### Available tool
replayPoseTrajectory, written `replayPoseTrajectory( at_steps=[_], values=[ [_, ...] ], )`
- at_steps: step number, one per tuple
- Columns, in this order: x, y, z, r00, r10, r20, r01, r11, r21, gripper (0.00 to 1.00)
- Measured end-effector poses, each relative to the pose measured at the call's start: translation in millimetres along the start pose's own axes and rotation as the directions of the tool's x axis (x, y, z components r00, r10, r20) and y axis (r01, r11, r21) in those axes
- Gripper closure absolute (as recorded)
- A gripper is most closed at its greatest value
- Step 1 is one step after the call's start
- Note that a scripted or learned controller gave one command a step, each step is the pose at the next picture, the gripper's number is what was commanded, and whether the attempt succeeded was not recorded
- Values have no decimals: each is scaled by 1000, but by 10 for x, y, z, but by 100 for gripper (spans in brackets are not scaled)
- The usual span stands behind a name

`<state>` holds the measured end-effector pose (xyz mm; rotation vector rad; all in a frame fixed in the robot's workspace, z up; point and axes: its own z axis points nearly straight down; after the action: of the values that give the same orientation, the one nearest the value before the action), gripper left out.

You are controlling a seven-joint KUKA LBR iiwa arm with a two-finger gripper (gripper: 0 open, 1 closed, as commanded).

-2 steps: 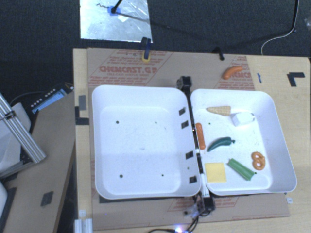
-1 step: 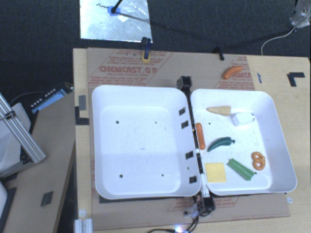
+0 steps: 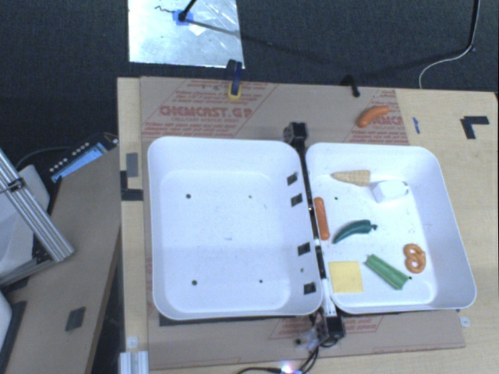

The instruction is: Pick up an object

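Can't tell my gripper's state. Right bin holds 7 items. Yellow square sits near its front-left corner, pretzel to the square's right.

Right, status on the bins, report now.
Right bin holds the pickable items: yellow square, green pepper, pretzel, cone. Orange piece lies outside on the bench. Nothing stacked over them.

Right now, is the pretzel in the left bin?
No, the pretzel lies in the right bin, near its right wall.

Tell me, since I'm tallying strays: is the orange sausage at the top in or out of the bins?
Out. The orange sausage lies on the brown board beyond the right bin.
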<state>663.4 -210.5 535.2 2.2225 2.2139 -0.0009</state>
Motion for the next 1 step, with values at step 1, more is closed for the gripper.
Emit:
replayPoseTrajectory(
  at_steps=[1],
  values=[
    [646,57,-6,1000,-13,-4,13,1000,-1,100]
  ],
)
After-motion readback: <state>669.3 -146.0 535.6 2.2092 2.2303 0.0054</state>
